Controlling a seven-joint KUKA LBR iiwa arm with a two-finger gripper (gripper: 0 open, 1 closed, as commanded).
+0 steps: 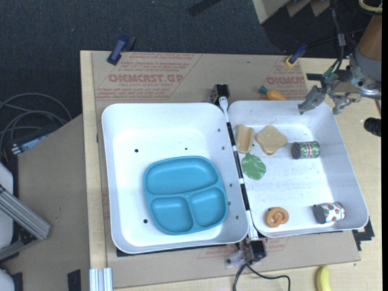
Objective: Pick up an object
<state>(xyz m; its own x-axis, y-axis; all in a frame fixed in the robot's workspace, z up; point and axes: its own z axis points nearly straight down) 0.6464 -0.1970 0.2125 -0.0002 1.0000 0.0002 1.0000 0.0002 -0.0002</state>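
The right bin (pixel 348 168) holds several small objects: a tan bread slice (pixel 271 139), a pale cracker-like piece (pixel 244 138), a green leaf (pixel 254 167), a dark green can (pixel 305 150) lying on its side, a brown pretzel (pixel 276 217) and a small red-and-white can (pixel 328 212). My gripper (pixel 321 103) hangs over the bin's far right corner, above and behind the green can. Its fingers are open, with nothing between them.
The left bin (pixel 121 138) holds a blue divided plate (pixel 185 193). An orange carrot-like piece (pixel 274 93) lies on the board behind the right bin. A yellow banana (pixel 323 279) lies at the front right. Blue clamps (pixel 120 49) sit on the board's far edge.
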